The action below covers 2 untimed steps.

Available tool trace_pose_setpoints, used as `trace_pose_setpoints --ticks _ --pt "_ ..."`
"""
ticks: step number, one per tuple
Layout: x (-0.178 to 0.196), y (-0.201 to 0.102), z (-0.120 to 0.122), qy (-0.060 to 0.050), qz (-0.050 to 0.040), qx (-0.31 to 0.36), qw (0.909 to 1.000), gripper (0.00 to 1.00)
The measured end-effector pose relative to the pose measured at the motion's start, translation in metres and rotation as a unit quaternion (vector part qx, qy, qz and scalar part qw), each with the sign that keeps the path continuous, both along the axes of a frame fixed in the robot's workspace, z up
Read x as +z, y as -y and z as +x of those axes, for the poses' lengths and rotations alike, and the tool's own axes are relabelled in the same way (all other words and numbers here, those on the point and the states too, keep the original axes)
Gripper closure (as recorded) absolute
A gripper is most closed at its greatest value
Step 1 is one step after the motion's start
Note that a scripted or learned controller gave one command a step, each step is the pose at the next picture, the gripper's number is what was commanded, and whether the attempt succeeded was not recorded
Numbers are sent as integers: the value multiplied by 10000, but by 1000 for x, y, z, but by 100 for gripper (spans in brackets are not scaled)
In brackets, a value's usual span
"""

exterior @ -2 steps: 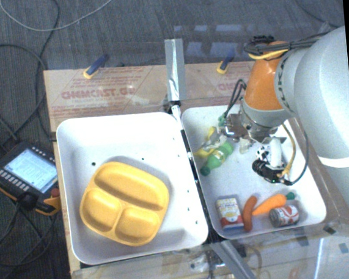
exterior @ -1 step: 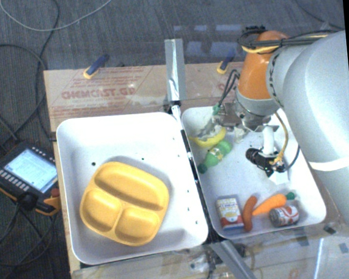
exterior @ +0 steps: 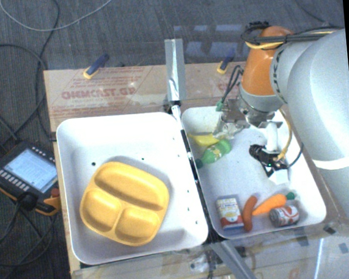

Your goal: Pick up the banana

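The yellow banana (exterior: 203, 141) lies at the back left of the right bin (exterior: 308, 184), close to the wall between the bins. A green object (exterior: 215, 154) lies against its near side and covers part of it. My gripper (exterior: 226, 126) hangs low over the banana's right end, below the orange band of the arm (exterior: 260, 75). The gripper's tip hides that end of the banana, and whether it touches the banana I cannot tell.
A small carton (exterior: 229, 212), a red sausage (exterior: 249, 212), a carrot (exterior: 270, 204) and a can (exterior: 284, 216) lie along the right bin's near edge. A yellow compartment tray (exterior: 124, 201) sits in the left bin (exterior: 76, 139). A black cable clip (exterior: 263, 154) hangs beside the arm.
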State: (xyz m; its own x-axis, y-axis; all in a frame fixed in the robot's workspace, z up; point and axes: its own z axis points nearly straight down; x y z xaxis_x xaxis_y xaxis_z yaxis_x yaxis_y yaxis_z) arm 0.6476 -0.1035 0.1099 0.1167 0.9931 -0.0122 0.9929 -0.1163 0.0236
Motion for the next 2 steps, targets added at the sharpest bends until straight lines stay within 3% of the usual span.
trace_pose_setpoints --ticks 1,2 --pt "-6 -4 -1 -20 17 17 10000 0" --pt "-3 -3 -3 -66 7 14 10000 100"
